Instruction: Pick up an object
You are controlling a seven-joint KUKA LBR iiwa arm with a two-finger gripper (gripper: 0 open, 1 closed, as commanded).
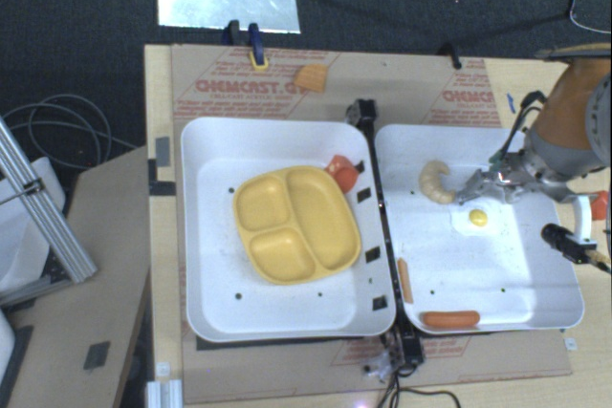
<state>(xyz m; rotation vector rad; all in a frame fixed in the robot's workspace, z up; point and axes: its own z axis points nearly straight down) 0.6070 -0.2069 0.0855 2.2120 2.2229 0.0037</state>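
My gripper (488, 185) hangs low over the right bin (545, 301), near its upper right part. A pale curved pastry-like piece (436, 182) lies just left of it. A toy fried egg (476, 220) lies just below it, close to the gripper, though contact cannot be made out. Nothing can be seen held. A brown sausage (449, 320) rests at the bin's front edge and a thin orange stick (404, 280) lies along its left wall. In the left bin (206, 301) sit a yellow divided plate (296, 225) and a red toy piece (342, 172).
The grey arm with its orange band (574, 110) comes in from the right over the right bin's far corner. A tan piece (311, 76) lies on the cardboard behind the bins, next to a blue and yellow clamp (255, 43). A black divider (378, 205) separates the bins.
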